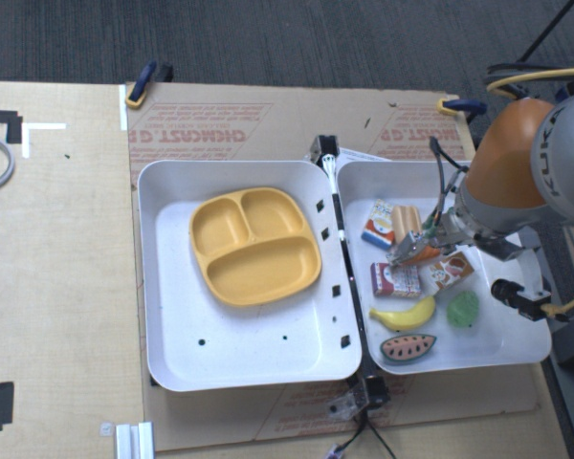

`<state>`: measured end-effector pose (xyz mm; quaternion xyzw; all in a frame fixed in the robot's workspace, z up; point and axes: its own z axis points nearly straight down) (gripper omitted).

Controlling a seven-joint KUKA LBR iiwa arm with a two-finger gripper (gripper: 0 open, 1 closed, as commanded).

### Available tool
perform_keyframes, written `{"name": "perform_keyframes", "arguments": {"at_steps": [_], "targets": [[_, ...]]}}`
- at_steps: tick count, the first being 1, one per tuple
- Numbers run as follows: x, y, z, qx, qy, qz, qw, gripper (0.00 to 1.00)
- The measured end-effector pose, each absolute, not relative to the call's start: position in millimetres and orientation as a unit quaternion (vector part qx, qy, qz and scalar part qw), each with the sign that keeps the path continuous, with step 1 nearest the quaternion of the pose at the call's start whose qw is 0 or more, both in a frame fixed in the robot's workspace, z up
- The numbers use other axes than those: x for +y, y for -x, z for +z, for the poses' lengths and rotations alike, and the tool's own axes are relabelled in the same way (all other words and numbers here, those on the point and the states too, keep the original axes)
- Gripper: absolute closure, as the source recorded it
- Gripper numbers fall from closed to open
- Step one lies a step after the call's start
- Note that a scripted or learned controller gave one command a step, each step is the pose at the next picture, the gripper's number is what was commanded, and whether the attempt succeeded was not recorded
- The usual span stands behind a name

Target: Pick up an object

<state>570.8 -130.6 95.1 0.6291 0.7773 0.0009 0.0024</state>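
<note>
Arm comes in from the bench's right edge, grey body w/ orange band, wrist dropped low over the right bin — gripper sits down among the toys near the bin's middle, right at an orange bit it seems to touch. Can't tell if the claw is spread or pressed together, too small and cluttered there, so no call on a grab

Left bin carries the big yellow divided plate, roughly centre, a bit toward the far wall, and nothing is happening on that side.

Right bin, biggest to smallest: banana near the front wall; watermelon slice in the front-left corner area, just beside the banana; red-white carton just behind the banana, right under the gripper; another small carton to its right; green round thing toward the front-right; blue-red box and tan stick-like pcs near the far-left part.

Progress, my read: approach done, gripper's at pick height in the pile, likely target the orange bit or the red-white carton. Nothing visibly lifted, everything looks to be resting on the bin floor. Left to do: close, lift clear, confirm something's actually pinched
</note>
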Motion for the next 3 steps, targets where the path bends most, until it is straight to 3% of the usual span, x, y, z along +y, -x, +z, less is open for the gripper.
{"name": "perform_keyframes", "arguments": {"at_steps": [1,2,3], "targets": [[-130.1,-572.1,105.3,0.777,-0.630,0.0018,0.003,1.00],[-130.1,-572.0,105.2,0.777,-0.629,0.0018,0.003,0.00],[-117.0,-631.8,93.2,0.767,-0.642,-0.0001,0.001,0.00]]}}
